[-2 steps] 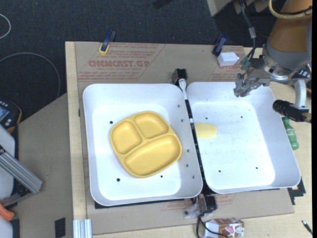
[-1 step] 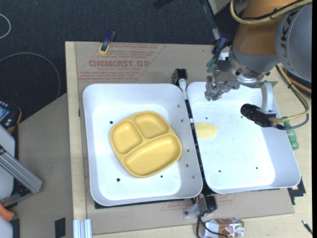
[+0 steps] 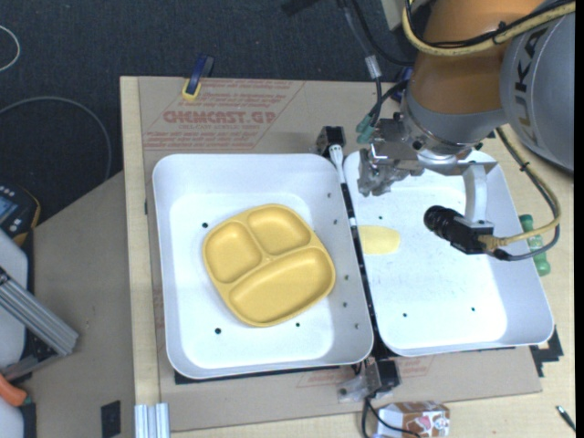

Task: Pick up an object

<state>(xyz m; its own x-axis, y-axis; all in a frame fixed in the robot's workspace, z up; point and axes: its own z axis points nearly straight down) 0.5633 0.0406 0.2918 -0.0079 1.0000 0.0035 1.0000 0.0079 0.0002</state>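
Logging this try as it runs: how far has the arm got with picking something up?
Done: the gripper is over the right bin, near its upper left corner. In hand: nothing shows between its fingers. Left: the grasp and lift. A small pale yellow piece lies on the bin floor just below the gripper, and the yellow divided plate sits in the left bin.

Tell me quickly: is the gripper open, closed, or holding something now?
Gripper: cannot be told; it hangs over the right bin, with no object seen in it.
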